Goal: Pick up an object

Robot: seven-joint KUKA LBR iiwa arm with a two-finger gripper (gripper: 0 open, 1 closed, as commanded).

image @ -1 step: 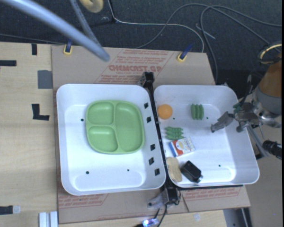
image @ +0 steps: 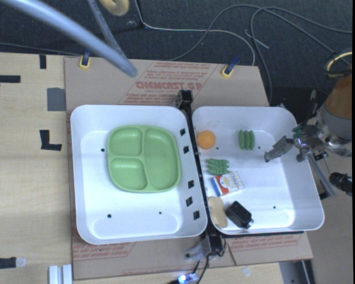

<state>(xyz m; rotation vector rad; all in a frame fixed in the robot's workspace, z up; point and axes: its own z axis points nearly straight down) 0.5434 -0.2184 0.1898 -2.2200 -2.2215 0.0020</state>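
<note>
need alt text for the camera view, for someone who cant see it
A robot arm's end effector hovers over the right side of the right white bin, which holds an orange ball, green items, a small packet and a black block. The left white bin holds a green divided plate.

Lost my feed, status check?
Gripper over right bin, near its right wall, holding nothing. Orange ball, green pieces, black block untouched. Path clear.
</note>
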